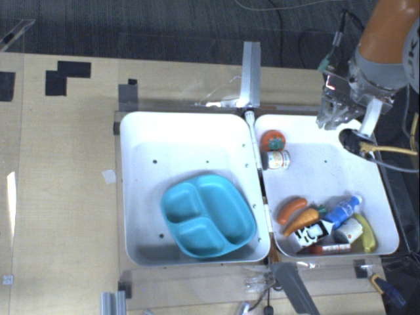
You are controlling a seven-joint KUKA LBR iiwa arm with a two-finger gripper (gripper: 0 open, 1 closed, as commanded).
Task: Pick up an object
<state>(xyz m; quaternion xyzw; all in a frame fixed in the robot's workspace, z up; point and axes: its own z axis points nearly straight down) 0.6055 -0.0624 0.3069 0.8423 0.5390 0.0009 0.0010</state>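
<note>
My gripper hangs over the far right corner of the right bin, above its back rim, with nothing seen between its fingers. Near that bin's far left lie an orange-red ball and a small jar. At the bin's front sits a heap: an orange hot dog, a carrot, a blue bottle, a black-and-white box, a yellow banana and a red pen. The heap lies well in front of the gripper.
The left bin holds a blue divided plate at its front. A metal post rises behind the wall between the bins. Cables run along the right bin's right edge.
</note>
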